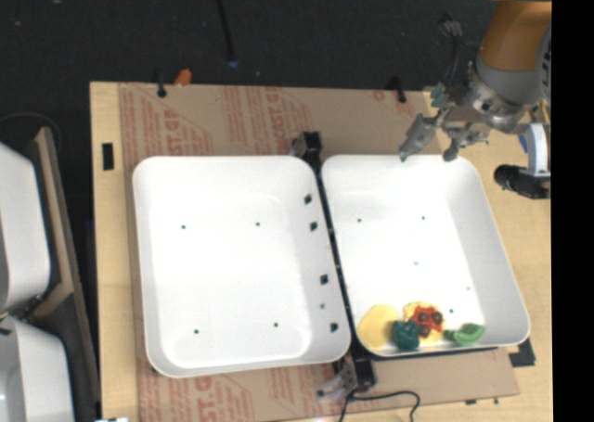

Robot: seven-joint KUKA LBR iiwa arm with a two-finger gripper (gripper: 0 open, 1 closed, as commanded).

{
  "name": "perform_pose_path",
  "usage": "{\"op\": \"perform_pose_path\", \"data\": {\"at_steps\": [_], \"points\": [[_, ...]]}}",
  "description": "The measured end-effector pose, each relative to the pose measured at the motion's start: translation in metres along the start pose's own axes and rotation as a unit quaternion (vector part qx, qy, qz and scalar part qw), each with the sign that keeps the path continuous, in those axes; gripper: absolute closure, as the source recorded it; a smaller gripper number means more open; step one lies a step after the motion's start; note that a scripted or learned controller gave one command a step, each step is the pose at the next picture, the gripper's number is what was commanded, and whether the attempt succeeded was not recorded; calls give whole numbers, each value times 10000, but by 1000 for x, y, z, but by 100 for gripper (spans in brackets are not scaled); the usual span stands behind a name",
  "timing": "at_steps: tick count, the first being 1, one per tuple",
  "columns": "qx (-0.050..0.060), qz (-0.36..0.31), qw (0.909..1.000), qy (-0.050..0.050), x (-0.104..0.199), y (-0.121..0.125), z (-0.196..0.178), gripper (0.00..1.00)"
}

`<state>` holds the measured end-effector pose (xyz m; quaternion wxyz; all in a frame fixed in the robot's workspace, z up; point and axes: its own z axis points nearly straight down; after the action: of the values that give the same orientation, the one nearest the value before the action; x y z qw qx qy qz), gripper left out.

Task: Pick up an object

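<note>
My gripper (428,148) hangs above the far edge of the right bin (418,225), open, with nothing between its fingers. A cluster of small objects lies far from it, at the right bin's near edge: a pale yellow round piece (376,323), a teal-green lump (405,335), a red and orange piece (426,317) and a green piece (467,332). They touch or overlap one another.
The left bin (232,262) sits beside the right one, joined by a black clip strip (325,253). Both rest on a brown cardboard sheet (232,123) on the bench. White containers (23,225) stand at the far left.
</note>
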<state>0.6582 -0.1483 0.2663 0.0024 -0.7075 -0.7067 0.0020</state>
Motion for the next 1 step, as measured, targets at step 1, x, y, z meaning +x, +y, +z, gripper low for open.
{"op": "perform_pose_path", "data": {"at_steps": [1], "points": [[-37, -3, 10000, -4, 0, 1, -4, 0]]}}
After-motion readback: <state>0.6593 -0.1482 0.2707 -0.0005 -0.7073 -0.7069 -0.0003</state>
